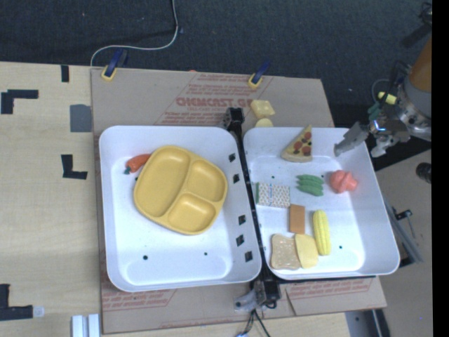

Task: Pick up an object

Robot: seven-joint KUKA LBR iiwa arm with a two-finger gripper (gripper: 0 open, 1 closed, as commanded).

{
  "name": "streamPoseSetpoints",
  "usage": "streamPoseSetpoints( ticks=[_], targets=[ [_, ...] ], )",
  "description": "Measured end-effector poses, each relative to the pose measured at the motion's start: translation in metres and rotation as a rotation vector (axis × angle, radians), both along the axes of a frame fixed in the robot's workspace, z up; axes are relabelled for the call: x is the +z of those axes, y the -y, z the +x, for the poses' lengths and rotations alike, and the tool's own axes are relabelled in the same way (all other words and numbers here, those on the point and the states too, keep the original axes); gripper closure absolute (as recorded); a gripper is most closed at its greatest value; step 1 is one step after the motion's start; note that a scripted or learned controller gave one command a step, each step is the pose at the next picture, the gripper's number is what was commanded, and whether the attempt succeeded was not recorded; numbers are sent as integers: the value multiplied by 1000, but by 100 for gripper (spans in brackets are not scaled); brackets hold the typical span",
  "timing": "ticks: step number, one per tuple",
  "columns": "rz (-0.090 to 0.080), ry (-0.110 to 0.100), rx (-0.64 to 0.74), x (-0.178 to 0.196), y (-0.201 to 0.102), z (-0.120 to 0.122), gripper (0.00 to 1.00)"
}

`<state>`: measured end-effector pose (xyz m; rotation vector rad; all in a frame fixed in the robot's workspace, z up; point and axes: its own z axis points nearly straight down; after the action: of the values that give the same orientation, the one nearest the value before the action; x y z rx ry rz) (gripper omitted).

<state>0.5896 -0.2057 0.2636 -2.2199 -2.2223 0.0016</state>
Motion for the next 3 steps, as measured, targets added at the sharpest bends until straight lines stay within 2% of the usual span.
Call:
streamPoseSetpoints(
  ticks=[1,2,3],
  targets=[
    [2,-4,6,-172,-44,79,0],
    [-1,2,0,-178,-75,13,0],
    [2,-16,0,-180,-70,78,0]
  ],
)
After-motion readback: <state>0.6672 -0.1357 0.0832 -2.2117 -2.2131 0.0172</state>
